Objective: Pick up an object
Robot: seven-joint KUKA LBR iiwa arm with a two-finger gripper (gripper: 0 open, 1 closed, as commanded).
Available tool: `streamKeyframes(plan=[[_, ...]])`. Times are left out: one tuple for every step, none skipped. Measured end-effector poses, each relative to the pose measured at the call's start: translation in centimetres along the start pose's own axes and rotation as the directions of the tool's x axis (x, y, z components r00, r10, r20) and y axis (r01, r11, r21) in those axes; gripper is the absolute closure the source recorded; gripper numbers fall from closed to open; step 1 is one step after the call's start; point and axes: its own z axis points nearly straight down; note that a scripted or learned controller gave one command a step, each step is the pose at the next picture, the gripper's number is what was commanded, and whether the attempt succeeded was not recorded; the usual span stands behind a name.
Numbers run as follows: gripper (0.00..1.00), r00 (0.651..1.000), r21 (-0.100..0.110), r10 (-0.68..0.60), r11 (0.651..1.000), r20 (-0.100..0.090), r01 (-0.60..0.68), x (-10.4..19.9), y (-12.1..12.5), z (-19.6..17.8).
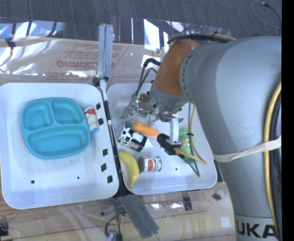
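Looking at the bench (61,220) first, what is it like?

Pale wood grain shows along the near edge. Behind the bins lies a brown sheet with red print (71,59) under glossy clear film, and beyond that a dark grey floor (61,4).

And the bins?

The left bin (6,185) holds a blue divided plate (54,127) with a small red-and-white can (91,119) just beside its right edge. The right bin (199,177) is crowded: a carrot (146,129) in the middle, a black-and-white carton (132,138) touching its lower left, a banana (130,167) along the left wall, a tin can (151,164) just beside the banana, and something green (184,139) to the right.

Where is the arm (237,94)?

Over the right bin, its orange band (172,69) above the far wall. The gripper (154,115) is low, just behind the carrot.

Open or closed?

I cannot tell. Nothing appears lifted; every object lies in a bin.
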Motion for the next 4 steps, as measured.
streamKeyframes(plan=[[1.0,1.0,0.002,-0.004,1.0,0.0,0.004,0.05,0.03,-0.91],[0.0,1.0,0.002,-0.004,1.0,0.0,0.004,0.04,0.03,-0.91],[1.0,1.0,0.004,-0.007,1.0,0.0,0.007,0.09,0.04,-1.76],[0.0,1.0,0.004,-0.007,1.0,0.0,0.007,0.09,0.04,-1.76]])
